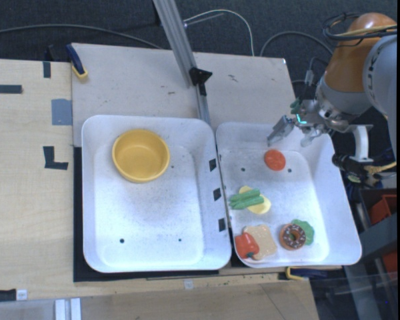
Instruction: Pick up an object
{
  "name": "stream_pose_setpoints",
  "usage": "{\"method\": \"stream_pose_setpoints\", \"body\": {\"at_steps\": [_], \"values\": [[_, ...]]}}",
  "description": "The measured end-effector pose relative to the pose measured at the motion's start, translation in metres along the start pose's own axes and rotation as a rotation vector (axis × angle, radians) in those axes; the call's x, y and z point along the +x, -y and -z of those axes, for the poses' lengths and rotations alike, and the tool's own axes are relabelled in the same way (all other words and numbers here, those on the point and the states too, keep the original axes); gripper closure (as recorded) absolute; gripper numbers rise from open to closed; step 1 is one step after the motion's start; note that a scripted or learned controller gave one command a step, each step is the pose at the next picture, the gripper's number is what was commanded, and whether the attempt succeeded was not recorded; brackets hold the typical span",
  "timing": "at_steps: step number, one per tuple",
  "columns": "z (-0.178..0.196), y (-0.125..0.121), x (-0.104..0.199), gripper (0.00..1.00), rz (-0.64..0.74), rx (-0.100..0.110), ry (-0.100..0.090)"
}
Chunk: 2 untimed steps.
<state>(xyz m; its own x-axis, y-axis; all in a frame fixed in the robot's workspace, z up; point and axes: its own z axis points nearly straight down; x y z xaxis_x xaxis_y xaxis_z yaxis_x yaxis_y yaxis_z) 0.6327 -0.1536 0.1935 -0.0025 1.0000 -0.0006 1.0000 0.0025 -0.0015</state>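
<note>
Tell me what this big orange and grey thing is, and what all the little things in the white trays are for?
It is a robot arm seen by a camera looking down from above. At its end is a gripper with two spread fingers, holding nothing yet. It hovers over the right bin, just above a small red ball. That bin also has a green and yellow toy, a toy donut and a tan toy with a red piece. The left bin holds a yellow bowl. The robot's job is picking one thing up.
</note>
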Motion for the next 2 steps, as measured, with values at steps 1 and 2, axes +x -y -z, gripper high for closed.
{"method": "stream_pose_setpoints", "body": {"at_steps": [1,2], "values": [[-0.044,0.003,-0.001,0.0,-0.001,0.004,0.0],[-0.103,0.004,0.003,0.0,0.0,-0.006,0.004]]}}
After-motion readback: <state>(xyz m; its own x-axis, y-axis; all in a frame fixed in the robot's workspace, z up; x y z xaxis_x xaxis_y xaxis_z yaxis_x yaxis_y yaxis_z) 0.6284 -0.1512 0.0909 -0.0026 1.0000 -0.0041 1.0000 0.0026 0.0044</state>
